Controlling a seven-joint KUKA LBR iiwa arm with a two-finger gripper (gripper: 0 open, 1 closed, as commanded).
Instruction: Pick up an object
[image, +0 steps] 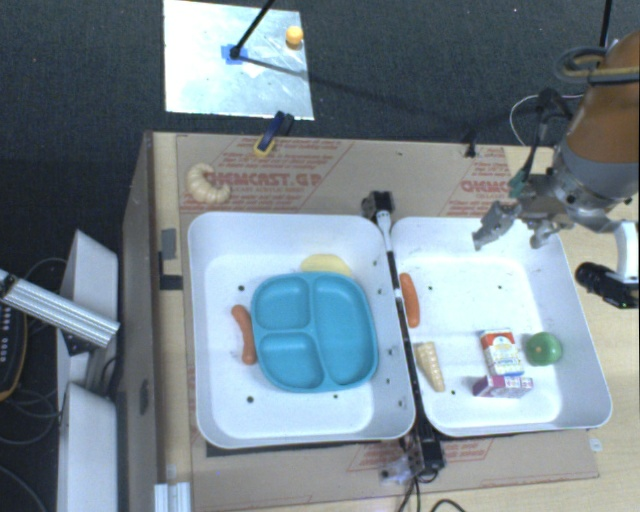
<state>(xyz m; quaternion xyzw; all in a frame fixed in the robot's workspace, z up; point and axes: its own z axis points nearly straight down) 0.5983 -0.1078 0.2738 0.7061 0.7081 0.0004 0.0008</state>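
Hovering above the far edge of the right bin (590, 395), the gripper (514, 228) has its jaws spread apart and nothing between them, so I judge this as the approach step. Next it must descend toward one object, perhaps the small carton (503, 362) near the front, beside the green ball (544, 348)

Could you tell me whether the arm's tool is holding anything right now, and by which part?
Nothing is held: the tool hangs open above the right white bin's far edge, nothing between its fingers.

Smooth white plastic bins (300, 425), glossy blue plastic tray (313, 330), matt printed cardboard base (340, 170).
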